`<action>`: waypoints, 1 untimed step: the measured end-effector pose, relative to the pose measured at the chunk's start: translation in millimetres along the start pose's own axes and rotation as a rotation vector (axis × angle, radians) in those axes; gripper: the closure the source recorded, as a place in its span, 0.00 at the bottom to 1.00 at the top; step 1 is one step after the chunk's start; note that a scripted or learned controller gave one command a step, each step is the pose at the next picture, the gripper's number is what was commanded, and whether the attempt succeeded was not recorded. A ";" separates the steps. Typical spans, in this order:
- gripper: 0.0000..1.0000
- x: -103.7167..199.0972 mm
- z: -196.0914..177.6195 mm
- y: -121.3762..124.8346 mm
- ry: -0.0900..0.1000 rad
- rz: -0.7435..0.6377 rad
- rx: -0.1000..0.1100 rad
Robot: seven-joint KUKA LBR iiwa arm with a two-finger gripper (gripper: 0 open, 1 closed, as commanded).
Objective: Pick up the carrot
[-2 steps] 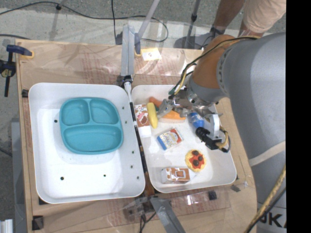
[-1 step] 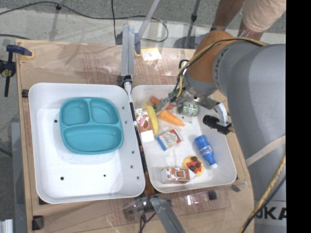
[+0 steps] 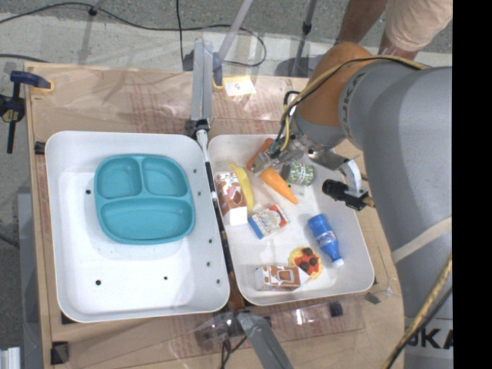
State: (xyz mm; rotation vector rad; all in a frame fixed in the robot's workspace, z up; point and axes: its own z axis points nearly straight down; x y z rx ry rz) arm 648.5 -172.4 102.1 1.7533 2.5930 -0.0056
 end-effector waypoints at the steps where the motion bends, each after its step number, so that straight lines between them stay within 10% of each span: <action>1: 1.00 73.4 -96.8 30.0 0.010 0.089 0.002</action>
